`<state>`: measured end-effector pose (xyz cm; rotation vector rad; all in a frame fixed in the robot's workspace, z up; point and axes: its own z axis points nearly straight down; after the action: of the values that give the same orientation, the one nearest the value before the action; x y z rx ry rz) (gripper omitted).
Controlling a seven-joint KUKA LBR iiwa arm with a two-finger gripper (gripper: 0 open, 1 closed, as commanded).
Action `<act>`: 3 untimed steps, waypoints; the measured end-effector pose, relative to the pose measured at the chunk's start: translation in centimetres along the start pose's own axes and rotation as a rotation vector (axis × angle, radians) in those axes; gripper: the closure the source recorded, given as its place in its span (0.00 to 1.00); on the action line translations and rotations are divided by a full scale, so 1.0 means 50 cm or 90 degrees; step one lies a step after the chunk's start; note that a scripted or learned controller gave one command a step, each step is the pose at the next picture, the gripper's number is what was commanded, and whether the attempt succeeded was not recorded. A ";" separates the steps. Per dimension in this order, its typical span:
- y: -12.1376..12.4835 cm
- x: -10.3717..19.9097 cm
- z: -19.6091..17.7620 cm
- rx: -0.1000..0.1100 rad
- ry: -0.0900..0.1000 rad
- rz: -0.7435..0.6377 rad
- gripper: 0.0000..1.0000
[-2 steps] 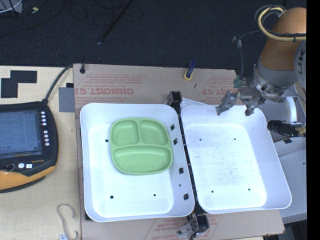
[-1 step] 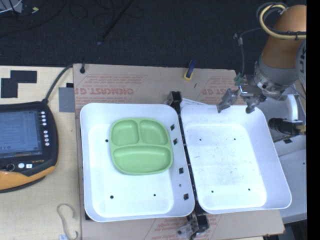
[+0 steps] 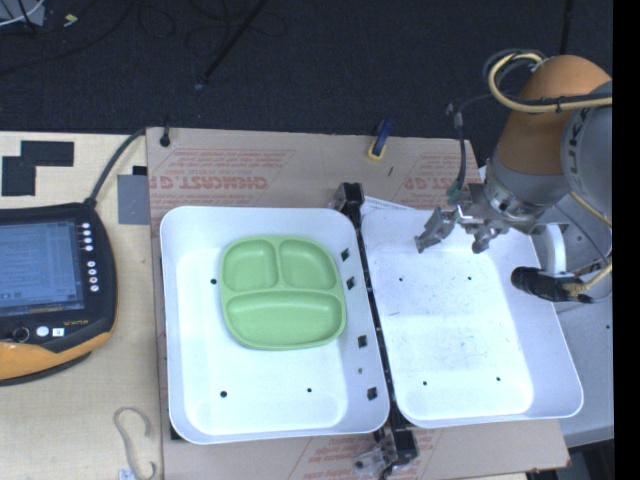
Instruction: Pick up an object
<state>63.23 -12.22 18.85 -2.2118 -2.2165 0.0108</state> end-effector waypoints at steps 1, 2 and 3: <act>-0.010 0.007 0.132 0.000 0.000 0.000 0.00; -0.011 0.013 0.211 -0.002 0.000 0.000 0.00; -0.011 0.011 0.189 -0.001 0.000 0.002 1.00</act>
<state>62.59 -11.63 9.40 -2.2160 -2.2145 0.0087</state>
